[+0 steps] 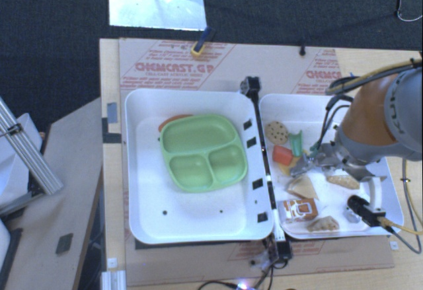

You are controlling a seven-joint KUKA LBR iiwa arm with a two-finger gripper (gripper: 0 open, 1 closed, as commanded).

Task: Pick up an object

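My end effector (305, 166) sits low in the right bin (396, 206), its tip among the food items just beside a tan wedge-shaped piece (303, 187). Whether it is apart or together I cannot tell; the wrist body covers it.

Largest to smallest: the table (218, 61) carries two white bins. The left bin (142, 216) holds a green divided tray (201, 152) with an orange item (173, 121) tucked under its far edge. The right bin holds the candidates: a printed packet (299, 209), a red block (283, 154), a green piece (295, 141), a chocolate-chip cookie (276, 130), two more tan pieces (324, 223) (343, 181).

Judgement: the nearest candidates are the tan wedge and the red block. To do this step well, I should centre over one item alone, come down straight, and close across its narrow side, as the pieces lie close together and a skewed approach could push one into its neighbour.

Obscured: my arm hides the bin's right-hand middle, and the orange item cannot be identified.
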